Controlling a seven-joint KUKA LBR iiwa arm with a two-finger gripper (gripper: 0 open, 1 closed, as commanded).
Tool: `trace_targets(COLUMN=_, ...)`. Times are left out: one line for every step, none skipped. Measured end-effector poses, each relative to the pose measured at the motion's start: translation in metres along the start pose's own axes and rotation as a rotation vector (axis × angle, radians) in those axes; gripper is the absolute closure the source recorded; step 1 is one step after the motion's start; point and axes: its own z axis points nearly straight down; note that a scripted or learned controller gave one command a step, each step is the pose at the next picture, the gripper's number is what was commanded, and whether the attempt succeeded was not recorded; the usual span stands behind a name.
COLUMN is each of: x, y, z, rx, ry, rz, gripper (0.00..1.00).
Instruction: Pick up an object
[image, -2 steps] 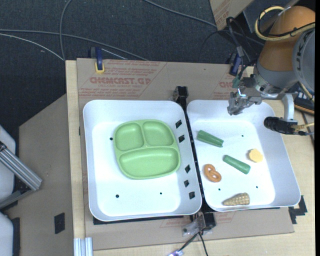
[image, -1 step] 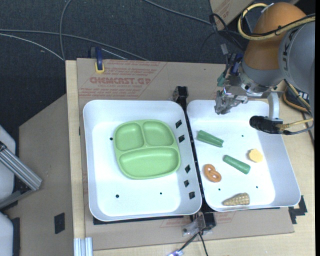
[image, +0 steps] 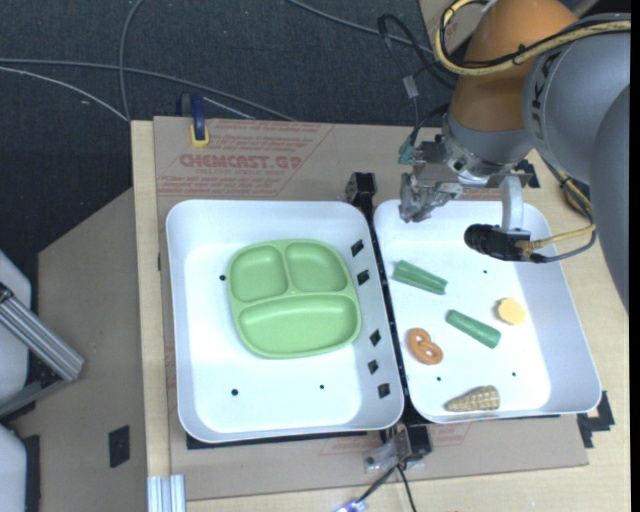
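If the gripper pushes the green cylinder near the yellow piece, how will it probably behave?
The green cylinder lies on its side on the smooth floor of the right bin, so it would probably roll or slide. It looks like small, rigid plastic, likely light. Its round, glossy surface may slip.

A robotics lab bench. Two white bins (image: 200, 400) sit on a cardboard-covered board (image: 250, 150), clamped at eleven o'clock. Loose cables (image: 130, 60) cross dark carpet toward twelve.

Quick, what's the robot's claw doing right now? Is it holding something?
Gripper: up at the back of the right bin, nothing seen in it; open or closed cannot be told.
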Motion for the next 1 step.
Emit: trace_targets(x=0.0631, y=-0.0004, z=-0.0055, rx=0.001, ry=0.001, rz=-0.002, gripper=1.0)
